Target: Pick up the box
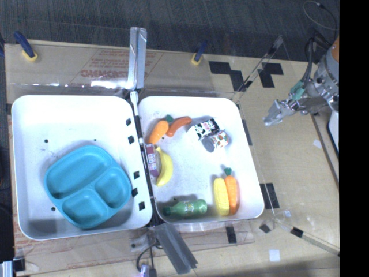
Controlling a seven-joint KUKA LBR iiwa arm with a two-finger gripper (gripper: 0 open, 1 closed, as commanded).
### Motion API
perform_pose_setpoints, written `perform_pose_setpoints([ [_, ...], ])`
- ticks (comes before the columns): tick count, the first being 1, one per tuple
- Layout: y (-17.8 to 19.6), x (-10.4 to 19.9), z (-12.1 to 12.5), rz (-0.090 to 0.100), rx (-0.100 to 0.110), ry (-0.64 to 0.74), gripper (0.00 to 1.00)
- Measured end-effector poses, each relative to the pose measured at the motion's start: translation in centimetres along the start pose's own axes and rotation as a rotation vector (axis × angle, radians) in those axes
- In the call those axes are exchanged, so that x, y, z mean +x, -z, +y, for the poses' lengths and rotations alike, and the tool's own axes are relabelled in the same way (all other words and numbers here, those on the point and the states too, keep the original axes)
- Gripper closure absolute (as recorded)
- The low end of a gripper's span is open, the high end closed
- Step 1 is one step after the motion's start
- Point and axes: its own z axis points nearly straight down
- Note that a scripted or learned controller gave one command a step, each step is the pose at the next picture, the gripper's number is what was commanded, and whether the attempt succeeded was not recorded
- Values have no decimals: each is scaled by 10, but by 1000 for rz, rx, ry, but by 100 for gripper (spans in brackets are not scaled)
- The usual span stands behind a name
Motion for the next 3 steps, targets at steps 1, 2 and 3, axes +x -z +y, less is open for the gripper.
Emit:
perform_pose_setpoints([
  [1, 5, 86, 125, 0, -1, -25, 100],
  [2, 31, 69, 42, 1, -1, -53, 100],
  [3, -150, 102, 45, 0, 1, -27, 100],
])
